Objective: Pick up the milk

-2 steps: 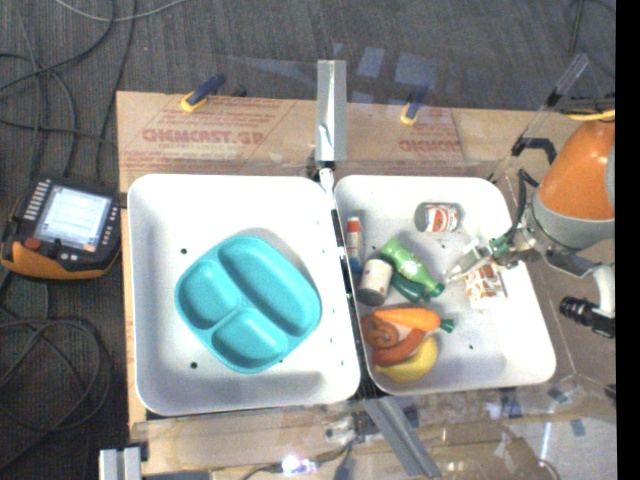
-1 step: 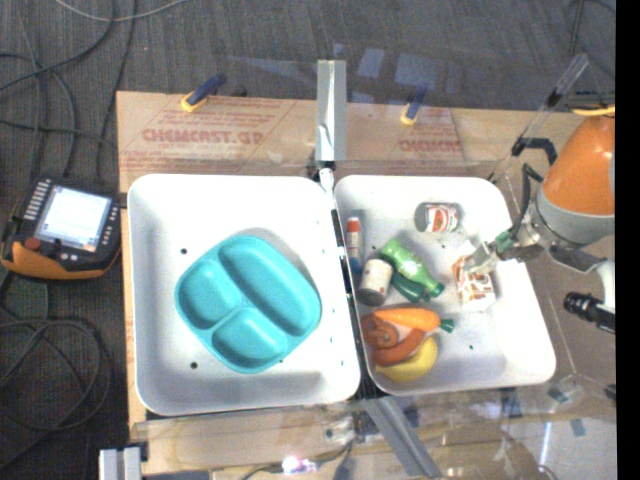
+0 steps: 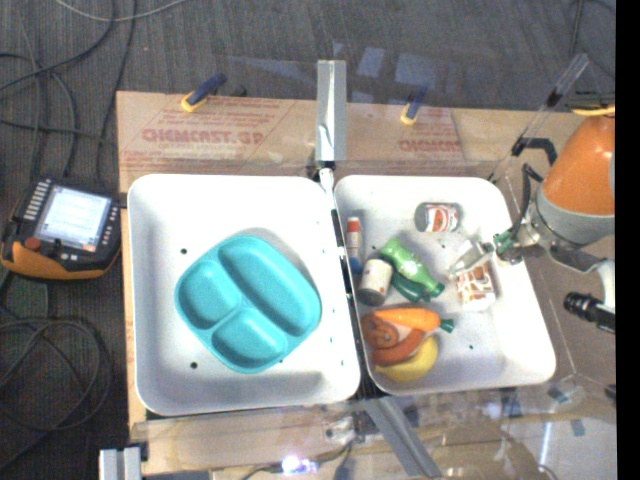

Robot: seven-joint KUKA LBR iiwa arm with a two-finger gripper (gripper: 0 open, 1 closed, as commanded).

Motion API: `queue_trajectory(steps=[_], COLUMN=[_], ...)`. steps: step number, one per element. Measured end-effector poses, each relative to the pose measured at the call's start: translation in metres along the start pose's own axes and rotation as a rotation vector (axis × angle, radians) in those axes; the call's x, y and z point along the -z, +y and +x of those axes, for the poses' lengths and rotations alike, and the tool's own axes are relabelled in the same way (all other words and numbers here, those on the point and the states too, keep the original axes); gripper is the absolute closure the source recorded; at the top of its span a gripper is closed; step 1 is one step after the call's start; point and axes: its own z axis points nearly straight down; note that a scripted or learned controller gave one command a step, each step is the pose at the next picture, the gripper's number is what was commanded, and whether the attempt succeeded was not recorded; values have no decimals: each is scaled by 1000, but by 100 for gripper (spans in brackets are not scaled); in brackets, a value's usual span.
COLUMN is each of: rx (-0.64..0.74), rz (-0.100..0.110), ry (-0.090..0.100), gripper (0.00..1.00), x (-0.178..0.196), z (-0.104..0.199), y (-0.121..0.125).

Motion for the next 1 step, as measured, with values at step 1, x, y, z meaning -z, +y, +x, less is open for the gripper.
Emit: queue_trajectory(steps=[1], rx=[28], rz=[15], ry=[18], gripper=[0], x=[-40], z=[9], y=[-13])
